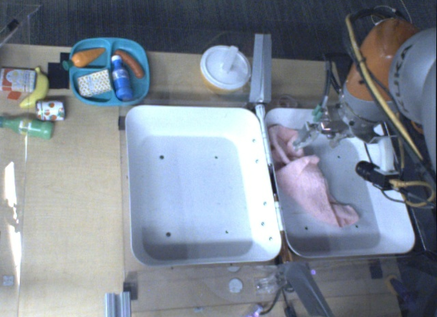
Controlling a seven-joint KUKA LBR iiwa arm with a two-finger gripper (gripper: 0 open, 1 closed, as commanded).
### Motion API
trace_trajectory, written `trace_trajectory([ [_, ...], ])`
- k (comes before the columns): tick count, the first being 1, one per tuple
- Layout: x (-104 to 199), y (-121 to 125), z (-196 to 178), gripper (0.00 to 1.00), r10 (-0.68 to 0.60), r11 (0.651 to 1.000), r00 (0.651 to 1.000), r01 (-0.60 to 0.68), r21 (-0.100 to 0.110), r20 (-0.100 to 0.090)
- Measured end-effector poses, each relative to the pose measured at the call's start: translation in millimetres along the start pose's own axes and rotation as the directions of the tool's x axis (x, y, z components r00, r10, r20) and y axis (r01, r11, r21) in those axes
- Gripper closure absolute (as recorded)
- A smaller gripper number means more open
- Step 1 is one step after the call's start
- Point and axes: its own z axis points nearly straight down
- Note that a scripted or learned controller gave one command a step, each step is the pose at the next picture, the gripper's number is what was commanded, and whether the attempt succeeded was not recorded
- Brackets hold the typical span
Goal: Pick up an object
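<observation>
A crumpled pink cloth lies in the right bin, stretching from the bin's upper left corner down toward its middle. My gripper hangs over the upper part of that bin, pointing down and to the left. Its tip is at or just above the upper fold of the cloth, and I cannot tell whether it touches. The grey arm with its orange band comes in from the upper right, with cables looping around it.
The left bin stands beside the right one, a metal divider between them at the back. Behind sit a white lidded cup and a blue divided plate with toy food. A banana, small can and green bottle lie far left.
</observation>
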Motion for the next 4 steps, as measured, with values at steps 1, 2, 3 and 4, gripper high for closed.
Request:
trace_trajectory([
  [1, -14, -13, 73, 0.0, -0.083, 0.997, 0.997, 0.083, -0.009, 0.001],
  [2, -13, 2, 78, 0.0, -0.162, 0.987, 0.987, 0.162, -0.014, 0.005],
  [3, -35, 45, 79, 0.0, -0.064, 0.998, 0.998, 0.065, -0.013, 0.003],
  [4, -58, -5, 78, 0.0, -0.143, 0.99, 0.99, 0.143, -0.015, 0.005],
])
